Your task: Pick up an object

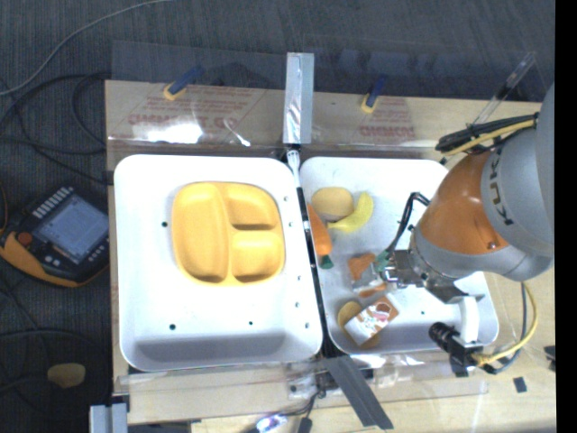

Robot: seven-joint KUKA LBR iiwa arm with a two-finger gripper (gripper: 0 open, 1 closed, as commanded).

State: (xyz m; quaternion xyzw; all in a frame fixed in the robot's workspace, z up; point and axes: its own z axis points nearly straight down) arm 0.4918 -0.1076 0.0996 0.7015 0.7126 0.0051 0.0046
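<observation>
Two shallow white bins sit side by side on the bench. The left bin (144, 332) carries one yellow divided tray (227, 231) with three compartments, lying near the bin's middle. The right bin (424, 171) carries the loose items: one tan round object like a potato (332, 202) near its far left corner, one yellow banana (355, 215) touching it, one orange carrot (320, 239) along the left wall, one small orange piece (361, 265) near the centre, one brownish round piece (349, 312) toward the near left corner, and one small printed carton (371, 322) just beside it. The grey arm with its orange band (460, 219) reaches over the right bin's right half. The gripper (389, 269) is low over the bin's middle, just beside the orange piece; whether it is wide or closed cannot be told.
</observation>
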